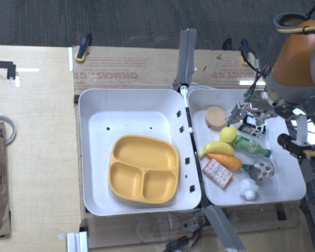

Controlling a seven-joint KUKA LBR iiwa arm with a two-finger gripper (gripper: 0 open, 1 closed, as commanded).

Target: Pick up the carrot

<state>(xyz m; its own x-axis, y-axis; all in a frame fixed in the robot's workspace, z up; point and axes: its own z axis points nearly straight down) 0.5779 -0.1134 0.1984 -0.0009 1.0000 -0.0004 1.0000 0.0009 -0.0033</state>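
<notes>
The desk [31, 140] is pale wood with a cardboard sheet [131, 67] behind two white bins; dark carpet lies beyond. The left bin [89, 140] holds a yellow divided plate [143, 168]. The claw [247, 117] hangs over the right bin [294, 188]; its opening cannot be determined. The carrot [225, 161] lies in the right bin, touching a banana [216, 149].

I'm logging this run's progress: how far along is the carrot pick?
Nothing looks done yet: the carrot lies in the right bin, against the banana and the red box. In hand: the gripper hovers above the bin's far part, over a small black-and-white item, away from the carrot. Left: move over the carrot, descend, grasp, lift.
</notes>
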